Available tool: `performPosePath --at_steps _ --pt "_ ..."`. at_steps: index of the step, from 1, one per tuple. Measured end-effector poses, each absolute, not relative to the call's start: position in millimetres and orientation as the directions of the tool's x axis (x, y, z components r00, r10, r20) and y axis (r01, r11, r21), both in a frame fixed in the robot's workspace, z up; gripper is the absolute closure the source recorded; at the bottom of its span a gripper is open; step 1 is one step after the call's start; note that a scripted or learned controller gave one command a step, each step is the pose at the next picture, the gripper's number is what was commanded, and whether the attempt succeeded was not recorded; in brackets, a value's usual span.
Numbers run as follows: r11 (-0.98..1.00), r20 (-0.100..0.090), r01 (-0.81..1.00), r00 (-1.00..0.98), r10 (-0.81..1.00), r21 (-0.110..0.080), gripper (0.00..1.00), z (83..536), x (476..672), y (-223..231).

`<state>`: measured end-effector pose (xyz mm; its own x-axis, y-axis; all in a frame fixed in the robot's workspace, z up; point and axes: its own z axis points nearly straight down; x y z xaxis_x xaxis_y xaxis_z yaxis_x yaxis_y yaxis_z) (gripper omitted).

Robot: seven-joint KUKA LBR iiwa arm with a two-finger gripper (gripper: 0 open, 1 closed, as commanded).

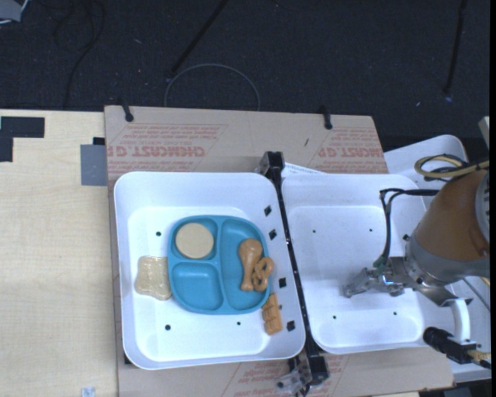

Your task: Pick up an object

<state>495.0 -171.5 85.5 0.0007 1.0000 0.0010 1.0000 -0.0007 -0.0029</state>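
Note:
A blue compartment plate (200,288) lies in the left bin (140,197). On it rest a round tan cracker (193,240), a tan drumstick-shaped piece (250,259) and a small pretzel (264,273). A pale toast slice (153,277) lies just left of the plate, and a small orange-brown piece (271,314) sits at its lower right. My gripper (355,286) hangs low in the right bin (347,213), pointing left, with nothing seen between its fingers.
The arm's grey body with its orange band (450,222) covers the right bin's right side. A black cable (388,213) loops above the gripper. A black divider clip (273,165) sits between the bins. Cardboard (231,139) lies under both.

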Motion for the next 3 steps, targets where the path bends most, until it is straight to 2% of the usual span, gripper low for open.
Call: performPosePath --at_steps 1,3 --pt "-0.005 0.001 1.0 0.005 1.0 0.001 1.0 99.2 496.3 -172.9" --pt "0.001 -0.001 1.0 -0.001 1.0 0.004 1.0 215.4 513.7 -182.4"
